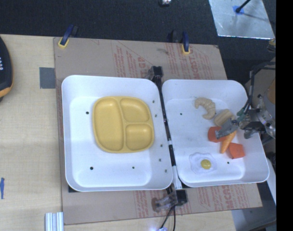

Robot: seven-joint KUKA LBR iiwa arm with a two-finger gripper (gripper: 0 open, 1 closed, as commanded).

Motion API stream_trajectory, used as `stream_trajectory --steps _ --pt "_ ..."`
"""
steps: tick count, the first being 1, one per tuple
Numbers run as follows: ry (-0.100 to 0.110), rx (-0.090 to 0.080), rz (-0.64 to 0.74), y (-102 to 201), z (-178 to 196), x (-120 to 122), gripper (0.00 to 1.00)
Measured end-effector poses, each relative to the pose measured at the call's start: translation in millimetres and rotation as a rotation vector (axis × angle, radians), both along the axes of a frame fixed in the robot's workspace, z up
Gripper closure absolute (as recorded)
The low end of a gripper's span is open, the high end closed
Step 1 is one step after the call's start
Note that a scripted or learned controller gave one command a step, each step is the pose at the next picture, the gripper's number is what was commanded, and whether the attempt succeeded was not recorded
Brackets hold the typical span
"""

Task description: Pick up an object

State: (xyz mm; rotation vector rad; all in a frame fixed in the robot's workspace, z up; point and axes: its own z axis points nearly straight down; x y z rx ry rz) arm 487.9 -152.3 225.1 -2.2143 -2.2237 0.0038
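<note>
You are looking down on two white bins set side by side on a cardboard sheet (113, 57) clamped to the counter (26, 129). The left bin (76, 172) holds a yellow divided plate (122, 124), lying flat near its middle. The right bin (185, 95) holds the toy food: a croissant (206, 106) toward the far side, a fried egg (202, 163) near the front wall, and between them a cluster at the right made up of a tan bread piece (222, 116), a carrot (227, 142), a red piece (213, 134) and an orange-red block (236, 151). Your tool (231, 128) reaches in from the right edge and sits low over that cluster, its dark tip just above the carrot and touching or nearly touching the red piece. You cannot tell from here how wide it stands, and nothing is seen gripped in it.
</note>
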Motion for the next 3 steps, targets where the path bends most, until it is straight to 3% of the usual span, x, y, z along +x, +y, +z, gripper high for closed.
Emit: stream_trajectory --steps 1,2,3 --pt "0.005 -0.001 -0.001 -62 -132 35 0.0" --pt "0.0 0.002 0.008 17 -134 59 0.0" --pt "-0.006 0.001 0.005 52 -133 128 0.0"
